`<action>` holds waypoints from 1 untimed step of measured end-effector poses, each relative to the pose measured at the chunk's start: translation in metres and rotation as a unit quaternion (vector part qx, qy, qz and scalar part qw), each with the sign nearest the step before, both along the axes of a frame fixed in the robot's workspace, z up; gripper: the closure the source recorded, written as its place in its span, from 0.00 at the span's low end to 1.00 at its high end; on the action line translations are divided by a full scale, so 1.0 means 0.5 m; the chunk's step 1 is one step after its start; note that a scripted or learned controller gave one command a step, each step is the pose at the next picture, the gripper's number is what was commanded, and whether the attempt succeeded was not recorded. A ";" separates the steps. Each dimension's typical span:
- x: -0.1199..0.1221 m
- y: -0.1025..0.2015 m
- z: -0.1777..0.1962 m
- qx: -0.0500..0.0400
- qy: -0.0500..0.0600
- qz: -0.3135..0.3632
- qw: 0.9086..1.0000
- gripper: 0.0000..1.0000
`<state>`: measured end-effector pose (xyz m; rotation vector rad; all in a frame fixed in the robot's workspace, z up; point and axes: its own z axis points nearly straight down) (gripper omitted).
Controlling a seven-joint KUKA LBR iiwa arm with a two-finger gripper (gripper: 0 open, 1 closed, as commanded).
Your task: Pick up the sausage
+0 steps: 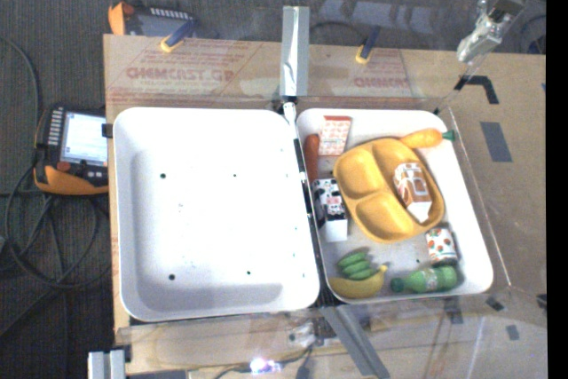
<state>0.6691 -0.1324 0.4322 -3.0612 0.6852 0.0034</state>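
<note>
Camera view, contents listed left to right. Orange-cased handheld unit with lit screen [75,151] on the floor, just beside the counter's [222,71] left edge. Orange and grey device [146,16] at the counter's far left corner. Left white bin [213,213], shallow, a few dark specks on its floor. Grey upright post [294,49] at the far side, above the seam between the two bins. Right white bin [475,235], crowded. Sausage [311,153]: reddish-brown, slim, lying lengthwise against the bin's left wall near the far corner, just beside a red-and-white packet [335,135]; untouched, well apart from the gripper. Black-and-white carton [330,207] nearer the camera along the same wall, touching the yellow divided tray [388,186]. Small printed box [415,188] resting in the tray's right compartment. Orange carrot-like piece [422,138] at the tray's far rim. Green pods [355,263] and a yellow banana [361,281] at the near edge. Green bottle [428,279] lying on its side toward the near right corner, a red-patterned carton [441,244] just behind it. Gripper [477,41]: raised above the counter beyond the right bin's far right corner, carrying nothing; fingers close together, open or closed cannot be told.
</note>
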 end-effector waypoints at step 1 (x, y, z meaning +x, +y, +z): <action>0.000 -0.116 -0.111 0.000 0.000 0.039 0.999 1.00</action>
